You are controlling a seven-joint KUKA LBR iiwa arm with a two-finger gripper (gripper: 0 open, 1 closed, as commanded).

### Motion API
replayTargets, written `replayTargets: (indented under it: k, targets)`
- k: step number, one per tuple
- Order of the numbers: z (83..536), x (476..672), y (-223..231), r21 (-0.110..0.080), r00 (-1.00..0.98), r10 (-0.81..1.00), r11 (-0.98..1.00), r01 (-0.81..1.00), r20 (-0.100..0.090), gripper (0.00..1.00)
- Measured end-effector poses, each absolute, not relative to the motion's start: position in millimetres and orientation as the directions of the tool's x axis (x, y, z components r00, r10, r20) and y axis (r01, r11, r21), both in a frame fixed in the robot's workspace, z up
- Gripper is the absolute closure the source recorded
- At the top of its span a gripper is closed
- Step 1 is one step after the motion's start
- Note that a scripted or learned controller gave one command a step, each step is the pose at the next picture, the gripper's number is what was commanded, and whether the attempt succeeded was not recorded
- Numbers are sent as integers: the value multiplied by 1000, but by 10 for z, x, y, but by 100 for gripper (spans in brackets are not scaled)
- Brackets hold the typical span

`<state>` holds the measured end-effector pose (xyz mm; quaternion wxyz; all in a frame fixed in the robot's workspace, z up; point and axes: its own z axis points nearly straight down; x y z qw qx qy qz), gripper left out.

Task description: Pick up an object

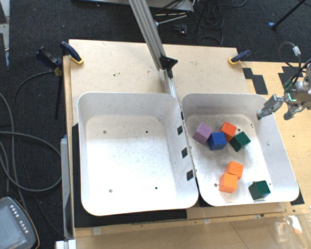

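Blocks are what you want to pick from, and you can see all seven in the right bin (280,154). Near its middle sit four close together: a purple block (202,133), a blue block (216,140) touching it, an orange block (228,129) just behind, and a dark green block (241,140) beside that. Lower down you see two more orange blocks (231,176) touching each other, and one more green block (259,189) near the front right corner.

Now look at the gripper (280,108). It sits at the far right, over the upper right edge of the right bin. One finger (267,108) points left over the bin's rim, and the other is off to the right, so the jaws look spread apart with nothing between them. No block is under it. The nearest ones, the orange and dark green blocks, lie down and to the left of it, well apart.

The left bin (93,139) is next to the right one.
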<state>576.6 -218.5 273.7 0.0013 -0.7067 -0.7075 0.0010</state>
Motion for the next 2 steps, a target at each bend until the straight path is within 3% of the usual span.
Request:
replayTargets:
  k: [1,2]
  targets:
    - [2758,5774,-2183,0,-3,1000,3,1000,-1,0]
    - [2324,5747,-2189,-4,0,1000,0,1000,0,0]
